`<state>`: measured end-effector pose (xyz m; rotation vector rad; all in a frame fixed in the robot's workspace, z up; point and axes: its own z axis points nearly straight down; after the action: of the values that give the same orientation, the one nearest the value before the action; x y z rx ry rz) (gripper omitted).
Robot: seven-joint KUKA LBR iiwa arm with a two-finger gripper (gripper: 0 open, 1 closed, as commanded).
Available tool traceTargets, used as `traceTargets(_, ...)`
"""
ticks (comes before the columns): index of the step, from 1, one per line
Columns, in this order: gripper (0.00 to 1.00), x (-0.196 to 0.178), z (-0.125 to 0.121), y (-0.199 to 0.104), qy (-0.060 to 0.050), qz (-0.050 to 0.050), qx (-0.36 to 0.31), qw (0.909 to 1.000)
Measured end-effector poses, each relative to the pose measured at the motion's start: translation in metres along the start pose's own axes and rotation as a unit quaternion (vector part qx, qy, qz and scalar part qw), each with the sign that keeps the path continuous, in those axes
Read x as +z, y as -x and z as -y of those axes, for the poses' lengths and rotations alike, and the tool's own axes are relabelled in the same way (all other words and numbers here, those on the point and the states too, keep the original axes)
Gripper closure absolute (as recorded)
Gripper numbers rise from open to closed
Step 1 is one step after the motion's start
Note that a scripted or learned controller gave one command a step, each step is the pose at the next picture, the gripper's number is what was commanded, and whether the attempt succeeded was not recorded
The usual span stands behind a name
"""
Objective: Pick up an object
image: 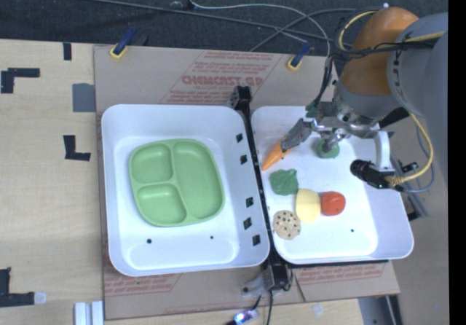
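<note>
The right bin (378,236) holds an orange carrot (272,159) near its left wall and a green leafy piece (284,181) just below it. A yellow item (307,205), a red tomato (333,202) and a speckled cookie (287,225) lie further down. A small green item (328,149) rests at the bin's upper middle. My gripper (312,140) hangs low over the bin's upper part and is open, its fingers spread. One finger (295,135) slants toward the carrot's upper end; the other stands over the small green item. Nothing is held between them.
A light green divided plate (175,181) lies in the left bin (116,170). A black divider (251,163) runs between the bins. The arm's orange band (378,32) and cables (386,170) hang over the right bin's upper right side.
</note>
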<state>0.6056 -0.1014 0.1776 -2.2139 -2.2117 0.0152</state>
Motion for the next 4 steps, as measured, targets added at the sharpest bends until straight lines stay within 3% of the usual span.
traceTargets(1, 0.0, -0.008, -0.003, 0.0, 0.007, 0.001, -0.001, 1.0)
traceTargets(3, 0.0, 0.095, -0.001, 0.007, 0.007, 0.002, -0.001, 1.0)
traceTargets(4, 1.0, 0.082, -0.002, 0.007, 0.008, 0.002, -0.002, 1.0)
